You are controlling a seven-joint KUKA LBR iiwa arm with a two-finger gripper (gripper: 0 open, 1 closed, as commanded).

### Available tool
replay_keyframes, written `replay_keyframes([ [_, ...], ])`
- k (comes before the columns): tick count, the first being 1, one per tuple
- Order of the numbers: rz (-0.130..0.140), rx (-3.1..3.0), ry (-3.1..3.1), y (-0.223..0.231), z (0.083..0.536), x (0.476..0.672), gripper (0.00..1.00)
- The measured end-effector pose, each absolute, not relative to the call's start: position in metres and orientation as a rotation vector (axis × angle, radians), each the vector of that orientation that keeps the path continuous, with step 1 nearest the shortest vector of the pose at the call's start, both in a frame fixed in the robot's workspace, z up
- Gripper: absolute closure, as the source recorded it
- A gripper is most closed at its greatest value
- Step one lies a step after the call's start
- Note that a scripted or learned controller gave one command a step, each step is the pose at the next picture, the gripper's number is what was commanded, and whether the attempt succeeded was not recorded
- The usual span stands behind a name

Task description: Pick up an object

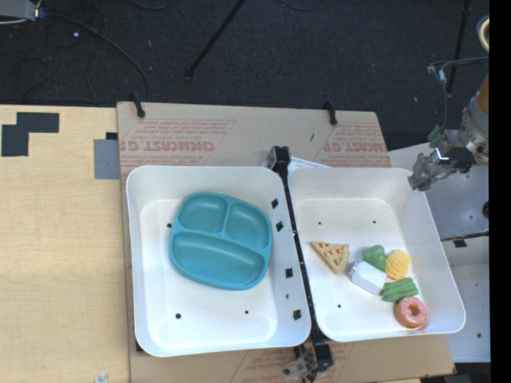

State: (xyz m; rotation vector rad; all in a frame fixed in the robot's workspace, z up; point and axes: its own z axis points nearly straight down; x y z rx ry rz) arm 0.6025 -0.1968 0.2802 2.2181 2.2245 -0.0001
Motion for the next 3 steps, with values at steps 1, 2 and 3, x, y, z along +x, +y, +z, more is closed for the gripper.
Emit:
replay_keyframes([
  [1,-0.002,2.219,2.229,-0.149,0.282,0.593,1.0],
  [2,-0.003,2.221,2.229,-0.103,0.282,0.572,1.0],
  [3,-0.004,2.22,2.231,-0.047,0.264,0.557,1.0],
])
